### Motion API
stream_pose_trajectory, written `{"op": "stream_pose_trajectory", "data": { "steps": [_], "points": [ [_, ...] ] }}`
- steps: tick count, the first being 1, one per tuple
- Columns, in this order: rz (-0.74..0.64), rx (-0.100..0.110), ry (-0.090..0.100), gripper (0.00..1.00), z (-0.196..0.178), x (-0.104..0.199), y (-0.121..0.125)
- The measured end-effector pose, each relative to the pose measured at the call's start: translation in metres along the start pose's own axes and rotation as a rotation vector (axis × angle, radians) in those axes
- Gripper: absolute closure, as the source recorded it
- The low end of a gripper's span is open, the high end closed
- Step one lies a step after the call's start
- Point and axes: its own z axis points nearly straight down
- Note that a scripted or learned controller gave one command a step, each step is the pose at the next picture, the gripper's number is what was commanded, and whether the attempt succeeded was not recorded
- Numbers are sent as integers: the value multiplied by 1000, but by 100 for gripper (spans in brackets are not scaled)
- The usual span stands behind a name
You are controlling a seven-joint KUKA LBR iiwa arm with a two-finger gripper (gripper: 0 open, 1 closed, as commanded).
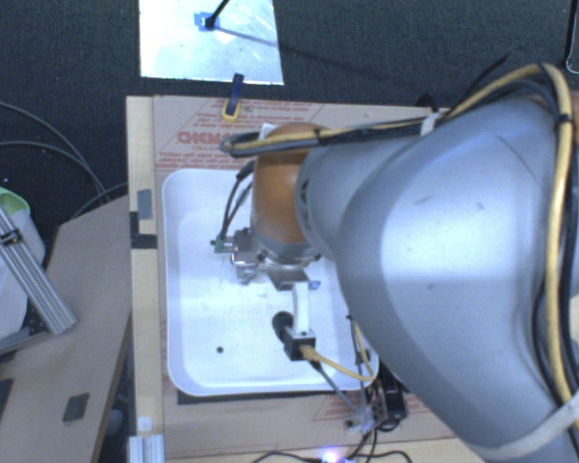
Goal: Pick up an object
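Observation:
The grey arm with its orange band [275, 201] reaches in from the right and hangs over the white bin [188, 287]. My gripper [268, 266] points down into the middle of that bin, close to its floor, with the wrist hiding most of it. A small dark speck [219, 349] lies on the bin floor near the front left, apart from the gripper. Nothing shows held under the wrist. The arm's bulk covers the right part of this bin and everything to its right.
The bin rests on a cardboard sheet [188, 133]. A shiny metal plate [207, 27] lies beyond it, with a small blue and yellow tool [234, 97] at the cardboard's far edge. An aluminium rail [24, 268] slants at the left.

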Motion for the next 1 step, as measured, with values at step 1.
{"op": "stream_pose_trajectory", "data": {
  "steps": [1],
  "points": [
    [8,13,-3,100,0,-30,-79]
  ]
}}
